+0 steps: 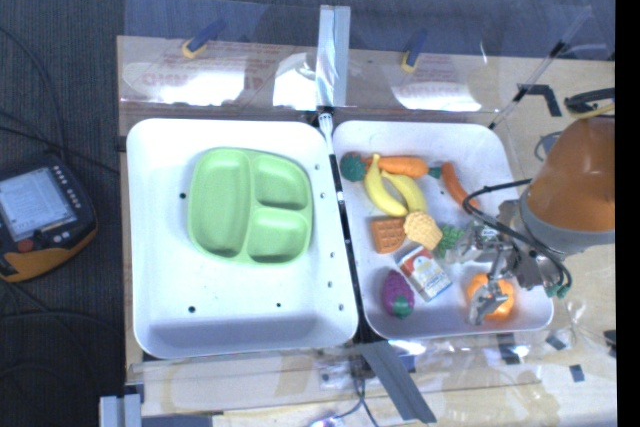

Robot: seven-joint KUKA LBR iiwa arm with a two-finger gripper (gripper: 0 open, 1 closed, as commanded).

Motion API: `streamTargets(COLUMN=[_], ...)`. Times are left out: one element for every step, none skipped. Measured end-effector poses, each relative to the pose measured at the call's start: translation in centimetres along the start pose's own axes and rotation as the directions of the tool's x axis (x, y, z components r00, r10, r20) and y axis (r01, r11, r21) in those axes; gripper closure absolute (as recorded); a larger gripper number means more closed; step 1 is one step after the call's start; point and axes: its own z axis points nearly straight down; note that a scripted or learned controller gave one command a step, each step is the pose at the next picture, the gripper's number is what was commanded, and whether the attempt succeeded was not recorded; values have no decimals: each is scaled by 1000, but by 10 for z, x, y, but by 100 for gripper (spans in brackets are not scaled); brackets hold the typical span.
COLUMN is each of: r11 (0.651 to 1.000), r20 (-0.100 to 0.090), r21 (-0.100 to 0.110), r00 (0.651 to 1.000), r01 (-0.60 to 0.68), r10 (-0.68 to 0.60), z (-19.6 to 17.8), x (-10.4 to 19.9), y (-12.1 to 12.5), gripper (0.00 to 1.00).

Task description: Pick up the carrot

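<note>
While the arm is reaching in from the right, the claw (pixel 490 300) is hanging low over the right bin's (pixel 520 165) front-right corner, above an orange item (pixel 494 299) (can't tell if fingers are wide or closed on anything). Carrot (pixel 404 166) is lying at the bin's back, just beside the bananas (pixel 390 190), well apart from the claw. Judging: approach step, off target. Next move needs repositioning toward the back, w/ fingers aligned across the carrot.
</note>
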Motion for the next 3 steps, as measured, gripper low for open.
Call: streamTargets(r11=[819, 816, 794], r20=[17, 15, 12], r21=[31, 27, 16], r00=[819, 816, 794], r01=[574, 578, 607], r10=[-574, -578, -607], z=[22, 13, -76], x=[-16, -17, -32], y=[9, 13, 11], gripper=[0, 100, 100])
